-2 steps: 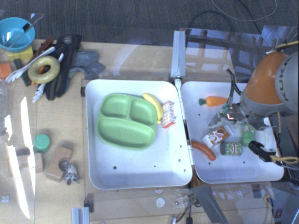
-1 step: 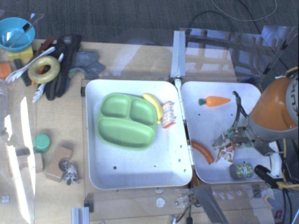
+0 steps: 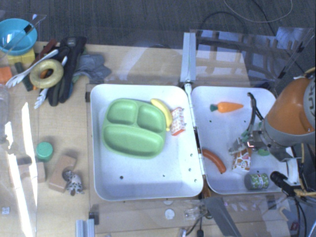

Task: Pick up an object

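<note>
I'm working the right bin (image 3: pixel 232 97) first, from its near edge back. By the near right corner lies a small green can (image 3: pixel 256 181) on its side; it looks stiff and light but round and slick, likely to roll out of a pinch unless I close across its short body. Just behind it, touching or nearly so, a small printed carton (image 3: pixel 241 160) sits under the gripper (image 3: pixel 247 143). I judge the carton the likeliest pick: light, flat-sided, a little crushable, best taken across its narrow faces with a gentle squeeze. From this view I cannot tell how the gripper's tips stand, nor whether anything is caught in them; the wrist clutter hides that.

Near the bin's left wall, toward the near edge, lies a sausage (image 3: pixel 215 160), smooth and probably rubbery; I'd grip it at mid-length. At the far edge rests a carrot (image 3: pixel 226 107), tapered, so the thick end is the safer hold.

In the left bin (image 3: pixel 143 186), a green tray (image 3: pixel 134 127) fills the far half: wide, stiff, a poor fit for two fingers. A banana (image 3: pixel 163 112) leans on its right rim, a second carton (image 3: pixel 177 121) just beside it.
</note>
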Robot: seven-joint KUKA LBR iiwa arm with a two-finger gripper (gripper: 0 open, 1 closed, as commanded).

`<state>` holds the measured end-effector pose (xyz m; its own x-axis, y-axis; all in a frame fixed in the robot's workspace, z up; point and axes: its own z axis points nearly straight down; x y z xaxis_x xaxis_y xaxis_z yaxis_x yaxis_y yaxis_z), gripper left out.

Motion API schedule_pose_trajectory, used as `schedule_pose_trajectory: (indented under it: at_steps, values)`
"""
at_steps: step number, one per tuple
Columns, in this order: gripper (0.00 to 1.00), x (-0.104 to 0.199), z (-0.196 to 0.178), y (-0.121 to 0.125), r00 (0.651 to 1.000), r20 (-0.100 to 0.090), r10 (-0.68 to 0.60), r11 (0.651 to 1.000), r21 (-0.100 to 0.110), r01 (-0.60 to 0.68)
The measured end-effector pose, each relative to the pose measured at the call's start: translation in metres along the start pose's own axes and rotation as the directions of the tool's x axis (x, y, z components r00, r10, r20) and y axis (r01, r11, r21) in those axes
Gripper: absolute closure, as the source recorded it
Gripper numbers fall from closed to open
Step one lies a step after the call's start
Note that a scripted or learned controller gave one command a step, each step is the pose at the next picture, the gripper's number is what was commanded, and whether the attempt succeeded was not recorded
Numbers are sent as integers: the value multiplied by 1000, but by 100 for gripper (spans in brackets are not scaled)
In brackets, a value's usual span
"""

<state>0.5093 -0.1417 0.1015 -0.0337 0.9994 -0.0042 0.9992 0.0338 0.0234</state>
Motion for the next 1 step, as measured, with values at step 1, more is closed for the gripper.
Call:
schedule_pose_trajectory:
  at_steps: [1]
  values:
    - [100, 88, -169, -13, 1000, -4, -25, 1000, 14, 25]
